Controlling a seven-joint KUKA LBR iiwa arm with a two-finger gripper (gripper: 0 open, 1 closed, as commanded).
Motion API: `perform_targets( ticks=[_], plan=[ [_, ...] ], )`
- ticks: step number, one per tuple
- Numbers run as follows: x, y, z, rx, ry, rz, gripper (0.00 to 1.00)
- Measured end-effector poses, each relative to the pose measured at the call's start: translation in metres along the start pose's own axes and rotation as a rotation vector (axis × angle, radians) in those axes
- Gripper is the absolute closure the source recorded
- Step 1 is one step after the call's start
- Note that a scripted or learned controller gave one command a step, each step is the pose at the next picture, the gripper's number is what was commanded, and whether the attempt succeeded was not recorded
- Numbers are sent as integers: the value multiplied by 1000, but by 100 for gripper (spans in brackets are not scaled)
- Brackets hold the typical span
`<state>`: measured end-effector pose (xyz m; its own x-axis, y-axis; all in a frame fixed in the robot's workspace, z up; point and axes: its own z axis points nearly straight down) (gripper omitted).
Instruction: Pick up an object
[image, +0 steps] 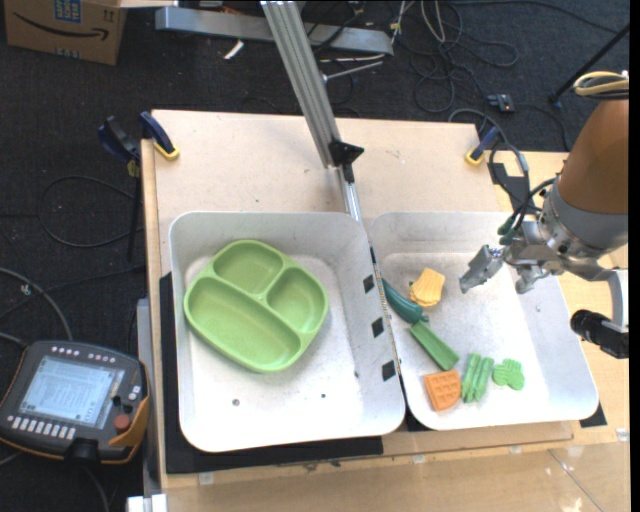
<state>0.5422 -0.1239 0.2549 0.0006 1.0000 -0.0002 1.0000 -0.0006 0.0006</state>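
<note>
The gripper (487, 268) hangs above the right bin (560, 330), its fingers empty; whether parted or closed cannot be told. Candidate toys, a yellow piece (428, 287) and green stalk (432, 343), lie nearby. These sit crowded together, so a descent may likely nudge one aside or close on nothing.

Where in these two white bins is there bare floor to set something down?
Left white bin: bare floor below and right of the green divided plate, toward the near rim. Right white bin: bare along its right side and far corner, under the gripper. Crowded: its left-centre, where yellow piece, green stick, orange piece and green bits cluster.
</note>
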Motion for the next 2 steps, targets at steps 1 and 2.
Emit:
perform_targets(
  ticks=[1,2],
  plan=[
    [0,1,-10,-1,0,-1,100],
    [30,33,2,-1,0,-7,100]
  ],
)
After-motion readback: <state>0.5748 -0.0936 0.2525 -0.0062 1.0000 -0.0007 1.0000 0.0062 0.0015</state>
